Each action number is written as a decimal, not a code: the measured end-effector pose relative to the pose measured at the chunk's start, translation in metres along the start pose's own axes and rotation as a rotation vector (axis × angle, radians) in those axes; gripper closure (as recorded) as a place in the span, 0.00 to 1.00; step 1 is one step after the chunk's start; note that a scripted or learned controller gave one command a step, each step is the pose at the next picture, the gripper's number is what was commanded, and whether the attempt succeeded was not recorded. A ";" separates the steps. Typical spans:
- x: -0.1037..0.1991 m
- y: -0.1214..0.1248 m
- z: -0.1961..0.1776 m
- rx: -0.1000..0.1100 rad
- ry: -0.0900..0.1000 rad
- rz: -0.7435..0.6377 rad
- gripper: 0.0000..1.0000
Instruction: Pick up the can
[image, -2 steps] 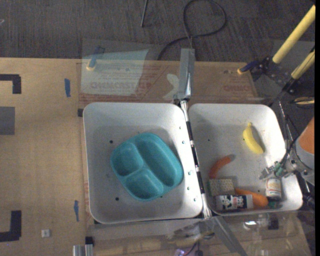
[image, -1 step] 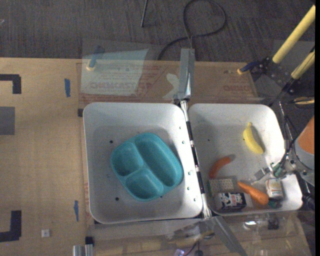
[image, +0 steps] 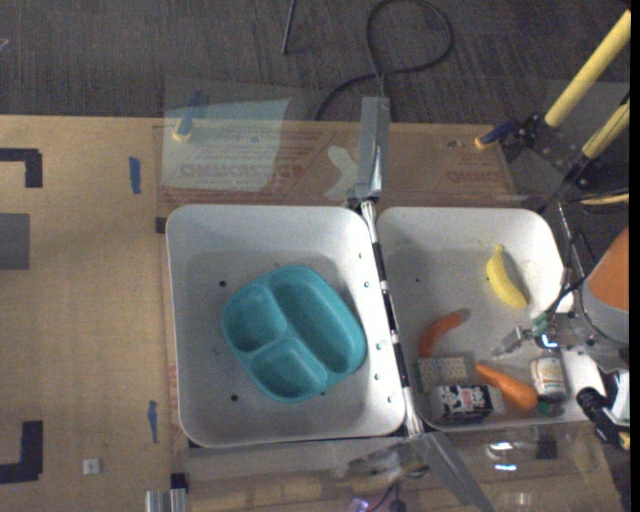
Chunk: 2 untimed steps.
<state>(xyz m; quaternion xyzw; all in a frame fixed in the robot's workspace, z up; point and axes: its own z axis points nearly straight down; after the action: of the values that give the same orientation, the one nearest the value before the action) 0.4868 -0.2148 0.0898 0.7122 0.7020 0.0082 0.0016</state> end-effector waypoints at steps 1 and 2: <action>-0.005 -0.001 -0.009 -0.002 -0.011 0.006 1.00; -0.001 0.000 -0.009 0.001 -0.004 0.002 0.00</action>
<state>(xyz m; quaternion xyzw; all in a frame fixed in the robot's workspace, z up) 0.4865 -0.2164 0.0987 0.7128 0.7014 0.0067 0.0027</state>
